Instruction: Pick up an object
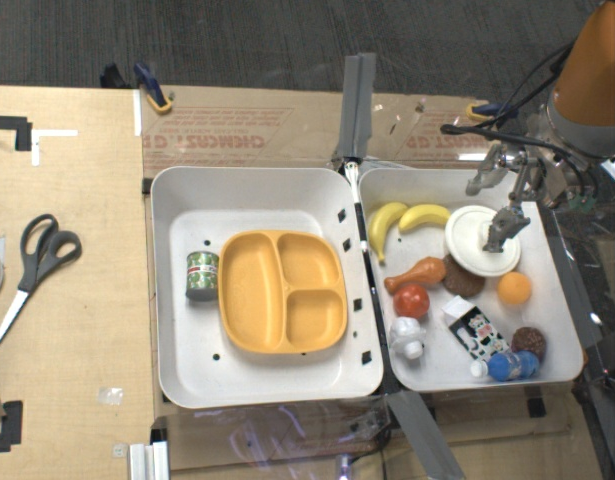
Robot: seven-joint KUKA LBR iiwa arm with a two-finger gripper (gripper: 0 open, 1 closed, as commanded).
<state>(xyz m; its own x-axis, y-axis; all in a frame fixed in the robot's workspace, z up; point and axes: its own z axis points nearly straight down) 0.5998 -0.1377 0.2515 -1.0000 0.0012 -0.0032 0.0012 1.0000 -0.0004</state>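
We see our grey arm (587,118) with its orange band reaching in from the right, wrist bent downward, and our gripper (502,230) hanging low with one dark finger visible.

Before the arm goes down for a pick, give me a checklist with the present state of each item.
1. Two-finger gripper over the right white bin: ok, it sits above the round white lid-like disc.
2. Nothing already between the fingers: ok, none seen.
3. Fingers open enough for a grasp: cannot tell.
4. Target free of neighbours: not ok, the disc overlaps a brown round object and lies close to the yellow bananas.
5. Easier target on hand: ok, the small orange ball lies apart from the rest.
6. Left white bin out of the way: ok, the yellow divided plate and small green can lie far from the gripper.
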